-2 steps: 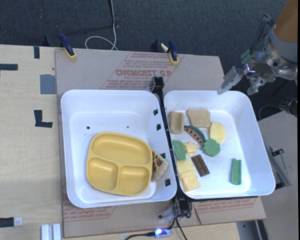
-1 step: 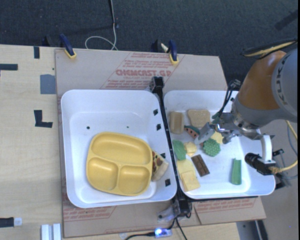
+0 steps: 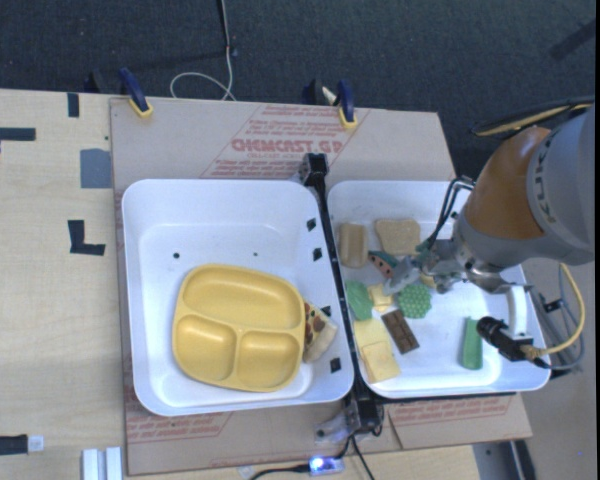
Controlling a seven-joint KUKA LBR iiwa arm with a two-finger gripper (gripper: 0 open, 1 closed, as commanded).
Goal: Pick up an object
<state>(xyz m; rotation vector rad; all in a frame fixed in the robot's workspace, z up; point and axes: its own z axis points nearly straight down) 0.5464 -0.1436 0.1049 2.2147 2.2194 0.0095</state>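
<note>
Objects for picking sit bunched in the right bin [image 3: 435,376], mostly its left half: tan block [image 3: 352,244] and paler tan piece [image 3: 398,235] toward the far side, green round piece [image 3: 359,300] near the divider, green dotted piece [image 3: 414,300] beside it, brown bar [image 3: 398,330] tilted, pale yellow slab [image 3: 377,353] at the near edge touching the bar. Green stick [image 3: 470,343] lies apart, toward the bin's right. Gripper [image 3: 412,270] hangs low over the cluster, just above the green dotted piece and next to a small teal-and-red item [image 3: 385,262]; can't tell how wide the pincer is, too small and blurred, nothing visibly between it. Grey arm [image 3: 540,203] with orange band reaches in from the right. Left bin [image 3: 145,228] holds yellow divided tray [image 3: 238,325], three compartments, with a brownish wedge [image 3: 318,330] touching its right rim. Both bins rest on cardboard sheet [image 3: 280,143] clamped to the wooden bench [image 3: 40,298].
</note>
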